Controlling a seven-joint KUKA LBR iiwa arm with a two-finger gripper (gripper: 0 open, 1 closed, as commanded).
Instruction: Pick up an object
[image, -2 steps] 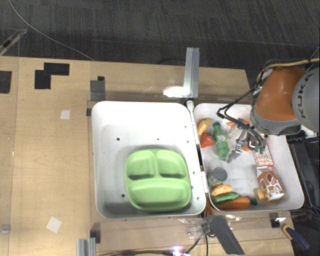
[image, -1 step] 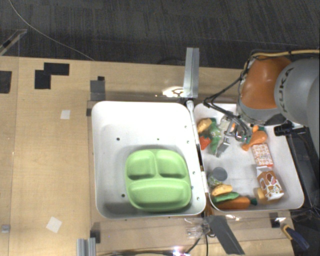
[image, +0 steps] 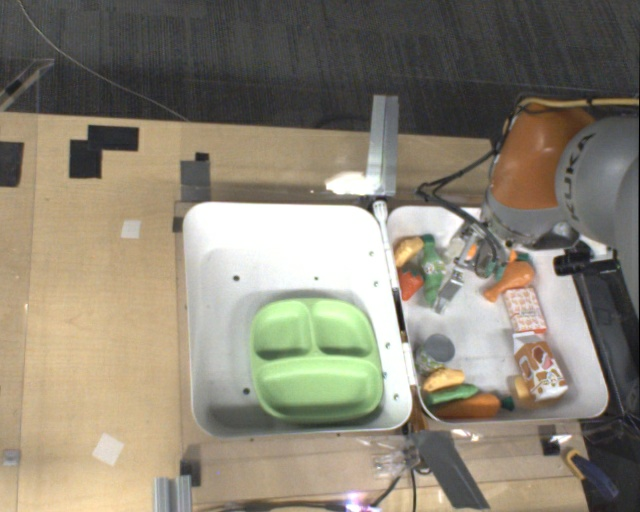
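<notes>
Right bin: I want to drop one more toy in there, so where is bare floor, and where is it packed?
In the right bin, bare floor lies mid-bin, between the grey disc and the two small cartons. The near-left corner is crowded by the banana and carrot; the far end is packed with toys under the gripper.

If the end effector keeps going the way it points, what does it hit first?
The end effector slants down-left in the right bin. First in line is probably the green toy at its tip, beside the red piece; depth is unclear from above.
</notes>
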